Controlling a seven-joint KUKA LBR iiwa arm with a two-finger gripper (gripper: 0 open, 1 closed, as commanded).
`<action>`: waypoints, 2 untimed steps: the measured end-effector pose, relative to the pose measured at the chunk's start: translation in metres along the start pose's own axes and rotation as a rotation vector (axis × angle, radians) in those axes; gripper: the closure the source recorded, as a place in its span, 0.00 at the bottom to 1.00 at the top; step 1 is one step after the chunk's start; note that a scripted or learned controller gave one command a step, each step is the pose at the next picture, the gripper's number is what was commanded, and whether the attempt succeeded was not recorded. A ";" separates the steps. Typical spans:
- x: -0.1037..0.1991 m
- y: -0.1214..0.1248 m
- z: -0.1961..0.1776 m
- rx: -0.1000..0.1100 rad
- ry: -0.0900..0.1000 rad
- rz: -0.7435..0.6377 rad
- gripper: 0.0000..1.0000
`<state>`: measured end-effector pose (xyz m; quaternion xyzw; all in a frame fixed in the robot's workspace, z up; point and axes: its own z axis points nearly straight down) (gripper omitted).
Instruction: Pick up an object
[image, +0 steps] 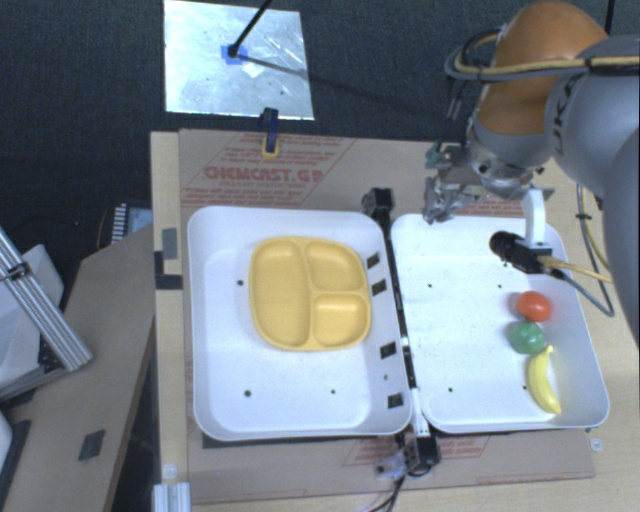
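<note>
Banana (543, 383) lies nearest, front-rt corner of the rt bin (470, 330); green fruit (527, 336) just behind, then orange fruit (534, 305). Left bin (215, 300) holds a yellow divided plate (307, 293). Gripper (437, 208) hangs over rt bin's far edge, holding nothing; jaws: can't tell.

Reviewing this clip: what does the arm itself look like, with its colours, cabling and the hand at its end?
The arm is smooth grey with a rounded orange band above the wrist. Black and yellow cables loop around that band and trail down its right side. The hand is a small grey metal assembly with a teal fitting beside it.
</note>
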<state>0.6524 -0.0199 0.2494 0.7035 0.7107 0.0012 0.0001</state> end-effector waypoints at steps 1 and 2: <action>0.055 0.006 -0.005 -0.001 0.000 0.000 1.00; 0.104 0.014 0.009 0.000 0.000 0.001 1.00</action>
